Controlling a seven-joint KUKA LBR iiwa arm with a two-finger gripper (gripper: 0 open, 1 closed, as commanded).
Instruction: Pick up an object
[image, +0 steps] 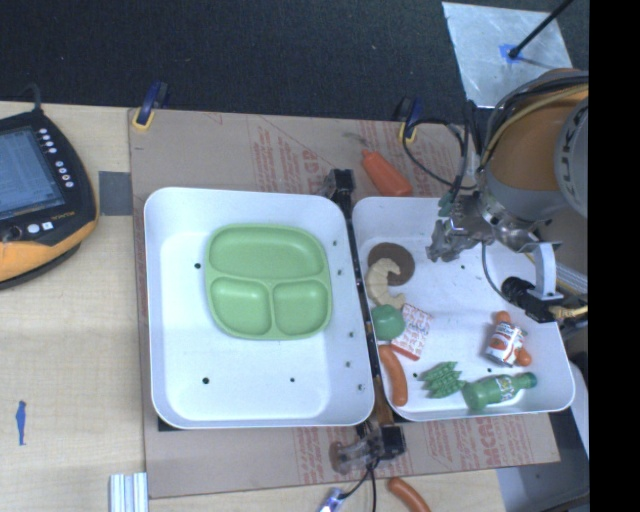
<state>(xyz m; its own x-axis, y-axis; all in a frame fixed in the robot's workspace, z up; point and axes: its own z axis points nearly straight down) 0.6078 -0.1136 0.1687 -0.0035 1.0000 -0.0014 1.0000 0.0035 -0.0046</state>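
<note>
My gripper (448, 244) hangs over the far part of the right bin (555, 400), open, with nothing between its fingers. Below and to its left in that bin lie a brown and cream ring-shaped toy (388, 268), a green ball (387, 322) and a red and white packet (414, 331). Nearer the front edge are an orange sausage (396, 376), a spiky green toy (440, 378) and a green bottle (498, 390). A small red and white can (506, 341) stands to the right, below the gripper's cable.
The left bin (175, 370) holds a green divided plate (268, 280). An orange carrot (385, 174) lies on the cardboard beyond the bins, and another orange piece (411, 492) lies in front. A teach pendant (35, 195) rests at the far left.
</note>
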